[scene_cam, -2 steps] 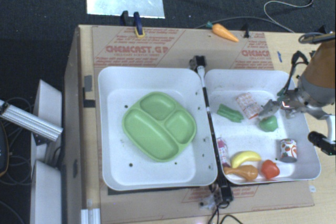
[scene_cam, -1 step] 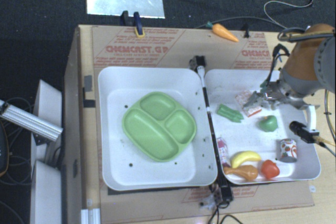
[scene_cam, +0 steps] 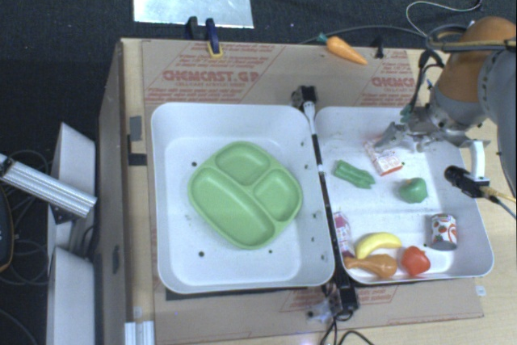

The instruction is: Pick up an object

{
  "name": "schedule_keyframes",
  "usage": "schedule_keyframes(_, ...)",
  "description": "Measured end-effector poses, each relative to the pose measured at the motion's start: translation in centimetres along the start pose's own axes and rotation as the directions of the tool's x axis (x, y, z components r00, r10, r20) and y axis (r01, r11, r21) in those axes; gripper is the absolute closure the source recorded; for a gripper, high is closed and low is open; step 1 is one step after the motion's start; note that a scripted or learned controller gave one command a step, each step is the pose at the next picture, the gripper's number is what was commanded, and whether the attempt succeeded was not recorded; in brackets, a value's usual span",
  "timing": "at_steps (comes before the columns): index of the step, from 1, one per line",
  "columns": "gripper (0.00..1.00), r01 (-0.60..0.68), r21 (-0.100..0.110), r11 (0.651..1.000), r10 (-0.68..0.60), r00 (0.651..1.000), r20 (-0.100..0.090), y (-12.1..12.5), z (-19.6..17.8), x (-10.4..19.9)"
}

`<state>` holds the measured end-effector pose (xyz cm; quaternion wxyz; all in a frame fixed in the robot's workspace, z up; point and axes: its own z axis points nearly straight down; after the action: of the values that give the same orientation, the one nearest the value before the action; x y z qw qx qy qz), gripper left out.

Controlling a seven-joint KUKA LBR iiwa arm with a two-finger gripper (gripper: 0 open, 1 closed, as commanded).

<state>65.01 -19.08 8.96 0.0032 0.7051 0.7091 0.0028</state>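
Small red-white packet, flat, crumpled

Bench with two white bins side by side. Left bin: one green divided plate, three compartments, lying flat near the middle.

Right bin: green pepper left of centre; small red-and-white packet just above and right of it; green round fruit further right; small can near the right wall. Along the front wall: banana, orange-brown pear-shaped piece touching it below, red tomato-like piece to the right. A small wrapper against the divider.

Arm enters from the right; gripper low over the back of the right bin, just above the packet.

A carrot lies on the cardboard behind the bins.
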Motion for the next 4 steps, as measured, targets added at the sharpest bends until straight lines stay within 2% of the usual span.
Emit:
schedule_keyframes(1,0.00,0.000,0.002,1.000,0.000,1.000,-0.002,1.9,0.0,-1.5)
schedule_keyframes(2,0.00,-0.004,-0.006,1.000,0.004,1.000,0.003,-3.1,-0.1,-1.6)
schedule_keyframes(3,0.00,-0.001,-0.004,1.000,0.001,1.000,0.000,2.3,0.0,3.2)
schedule_keyframes(4,0.00,-0.004,0.005,1.000,0.004,1.000,0.002,0.2,-4.7,-1.7)
